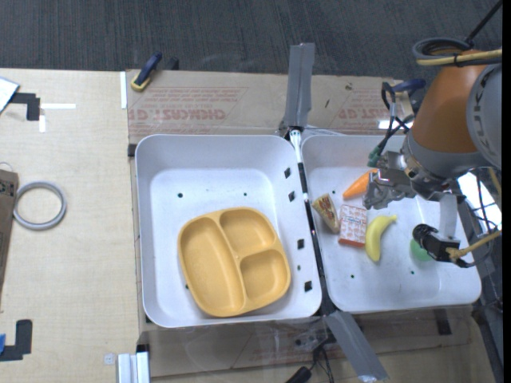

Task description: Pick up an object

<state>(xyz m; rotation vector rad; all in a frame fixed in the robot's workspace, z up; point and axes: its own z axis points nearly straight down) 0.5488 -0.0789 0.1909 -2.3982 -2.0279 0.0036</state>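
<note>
The gripper (382, 191) is positioned low over the right bin (399, 290), just above a banana (377, 235); whether anything is pinched cannot be told. An orange carrot (356, 186) lies beside it, with a small packet (353, 224) left of the banana. A yellow divided plate (233, 260) occupies the left bin (160, 174).

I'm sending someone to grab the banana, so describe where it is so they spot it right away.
Look in the right white bin, near its middle. The banana lies just right of a small red-and-white packet, below the claw. It is the one yellow, curved thing there; the carrot is orange.
</note>
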